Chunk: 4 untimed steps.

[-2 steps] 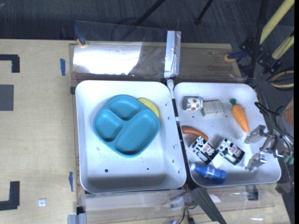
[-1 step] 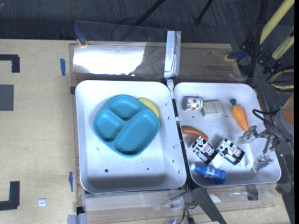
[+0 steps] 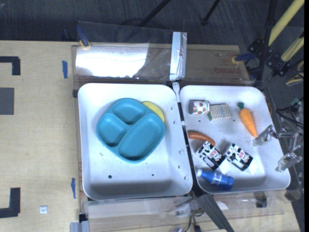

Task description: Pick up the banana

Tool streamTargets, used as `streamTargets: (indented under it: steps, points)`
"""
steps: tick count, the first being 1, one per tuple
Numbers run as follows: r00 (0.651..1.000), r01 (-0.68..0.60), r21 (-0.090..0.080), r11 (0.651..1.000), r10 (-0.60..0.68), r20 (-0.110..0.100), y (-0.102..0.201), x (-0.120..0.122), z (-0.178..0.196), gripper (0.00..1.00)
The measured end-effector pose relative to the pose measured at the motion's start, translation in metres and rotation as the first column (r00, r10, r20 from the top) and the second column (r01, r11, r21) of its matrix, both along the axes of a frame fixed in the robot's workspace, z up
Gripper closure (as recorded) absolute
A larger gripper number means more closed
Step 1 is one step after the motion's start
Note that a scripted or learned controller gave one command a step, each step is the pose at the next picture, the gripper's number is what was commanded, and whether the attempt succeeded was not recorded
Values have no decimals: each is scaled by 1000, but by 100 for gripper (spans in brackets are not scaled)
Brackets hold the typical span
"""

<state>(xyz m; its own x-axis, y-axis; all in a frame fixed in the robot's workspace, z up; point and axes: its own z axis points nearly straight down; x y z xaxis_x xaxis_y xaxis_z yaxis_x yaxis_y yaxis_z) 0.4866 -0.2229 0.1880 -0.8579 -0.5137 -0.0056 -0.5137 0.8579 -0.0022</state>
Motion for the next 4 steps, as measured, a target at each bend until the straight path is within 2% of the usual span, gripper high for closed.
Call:
streamTargets:
  steps: [1, 2, 3, 4]
  points:
    - [999, -41, 1, 999, 41, -3, 9, 18, -26, 0]
    - [739, -674, -1, 739, 674, -1, 1, 11, -20, 0]
    - [610, -792, 3, 610, 792, -2, 2, -3, -53, 0]
    - [615, -789, 2, 615, 789, 2, 3, -2, -43, 100]
